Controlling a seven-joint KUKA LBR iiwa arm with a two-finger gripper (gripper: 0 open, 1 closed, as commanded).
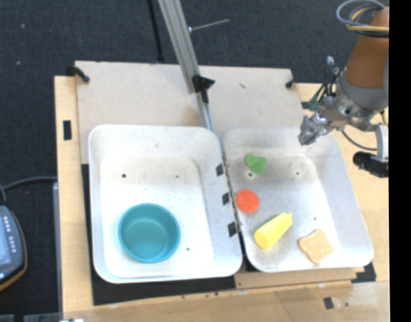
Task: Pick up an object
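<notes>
Green toy (256, 164) lies nearest your gripper (308, 134), in the far part of the right bin (349, 200), with an orange ball (247, 201), yellow wedge (272, 231) and tan block (316, 246) nearer. It looks light and soft, so pinch across its narrow middle. Whether the hand is spread or pressed together, you cannot tell from here; it is too small and blurred.

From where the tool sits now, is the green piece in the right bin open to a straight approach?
Probably yes. The tool hovers over the right bin's back corner, and the green piece lies alone with bare floor around it; the orange ball sits apart.
</notes>
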